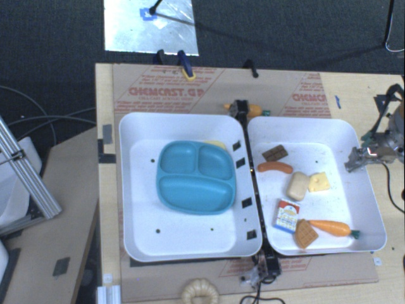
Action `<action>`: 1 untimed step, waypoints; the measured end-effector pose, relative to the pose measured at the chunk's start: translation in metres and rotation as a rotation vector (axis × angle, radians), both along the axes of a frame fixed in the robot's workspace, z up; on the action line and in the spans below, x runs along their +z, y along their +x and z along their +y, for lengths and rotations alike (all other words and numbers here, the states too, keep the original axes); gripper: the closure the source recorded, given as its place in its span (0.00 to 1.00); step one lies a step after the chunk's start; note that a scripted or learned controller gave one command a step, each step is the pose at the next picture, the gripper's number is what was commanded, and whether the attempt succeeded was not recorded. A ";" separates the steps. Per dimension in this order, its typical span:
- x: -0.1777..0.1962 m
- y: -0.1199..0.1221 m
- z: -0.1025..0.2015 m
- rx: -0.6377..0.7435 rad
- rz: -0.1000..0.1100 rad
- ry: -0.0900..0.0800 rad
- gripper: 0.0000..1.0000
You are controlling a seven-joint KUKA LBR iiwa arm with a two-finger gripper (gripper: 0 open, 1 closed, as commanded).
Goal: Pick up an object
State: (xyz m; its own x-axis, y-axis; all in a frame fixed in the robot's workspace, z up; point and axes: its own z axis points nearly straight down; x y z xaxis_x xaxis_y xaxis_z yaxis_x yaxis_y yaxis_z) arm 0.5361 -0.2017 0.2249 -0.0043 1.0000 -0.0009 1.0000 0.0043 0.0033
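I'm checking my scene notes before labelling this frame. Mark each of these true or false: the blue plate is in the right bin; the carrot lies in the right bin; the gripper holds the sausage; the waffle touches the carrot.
The blue plate is in the right bin: false, it sits in the left bin.
The carrot lies in the right bin: true.
The gripper holds the sausage: false, the sausage lies apart from it in the bin.
The waffle touches the carrot: true.

A blue divided plate (195,176) lies in the left bin (142,233). Behind the bins, a blue and yellow clamp (185,64) grips the bench edge, and a shiny metal sheet (149,18) lies on the dark floor. A pale ring (200,292) sits at the front edge
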 end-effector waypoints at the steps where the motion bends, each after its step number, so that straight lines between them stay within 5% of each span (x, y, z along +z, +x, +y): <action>1: 0.010 0.008 0.058 0.006 0.000 0.002 1.00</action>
State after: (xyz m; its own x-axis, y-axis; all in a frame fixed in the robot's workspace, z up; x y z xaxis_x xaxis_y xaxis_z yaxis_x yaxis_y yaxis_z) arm 0.5440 -0.1441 0.2347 -0.0106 0.9999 0.0015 0.9999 0.0106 0.0035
